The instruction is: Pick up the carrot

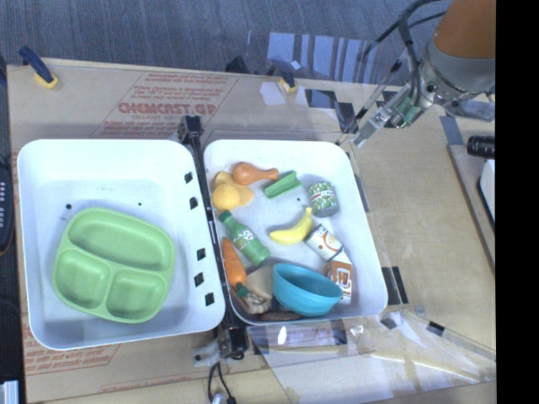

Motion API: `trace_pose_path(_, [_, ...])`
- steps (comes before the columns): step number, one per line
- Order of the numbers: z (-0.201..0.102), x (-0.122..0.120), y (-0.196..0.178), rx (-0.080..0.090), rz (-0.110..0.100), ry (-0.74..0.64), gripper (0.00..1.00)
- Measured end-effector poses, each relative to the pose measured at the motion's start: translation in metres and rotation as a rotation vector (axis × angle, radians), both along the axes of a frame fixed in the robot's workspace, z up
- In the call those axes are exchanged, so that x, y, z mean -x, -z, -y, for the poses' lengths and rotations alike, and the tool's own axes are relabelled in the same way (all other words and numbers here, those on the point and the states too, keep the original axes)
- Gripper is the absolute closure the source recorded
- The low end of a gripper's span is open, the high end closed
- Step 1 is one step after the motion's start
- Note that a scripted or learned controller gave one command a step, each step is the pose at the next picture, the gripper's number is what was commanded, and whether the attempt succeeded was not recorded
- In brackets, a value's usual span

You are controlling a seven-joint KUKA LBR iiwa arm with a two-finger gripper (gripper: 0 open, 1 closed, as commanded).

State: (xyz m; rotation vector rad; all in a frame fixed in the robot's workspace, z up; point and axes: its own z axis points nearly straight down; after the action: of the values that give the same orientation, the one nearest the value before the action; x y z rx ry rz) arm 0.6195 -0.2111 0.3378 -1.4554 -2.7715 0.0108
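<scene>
Camera view: approach step, gripper [360, 133], grip state unclear, must travel toward seven o'clock to the carrot [233, 263]

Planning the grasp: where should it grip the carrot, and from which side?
Grip the carrot mid-body, from straight above, with fingers across its width. It lies flat along the right bin's left wall, green bottle just right of its top end, so clearance is tight.
</scene>
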Motion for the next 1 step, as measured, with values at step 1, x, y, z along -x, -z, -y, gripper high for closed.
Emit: trace_pose_path(1, [0.0000, 0.0421, 0.1037, 0.002, 0.002, 0.278, 1.00])
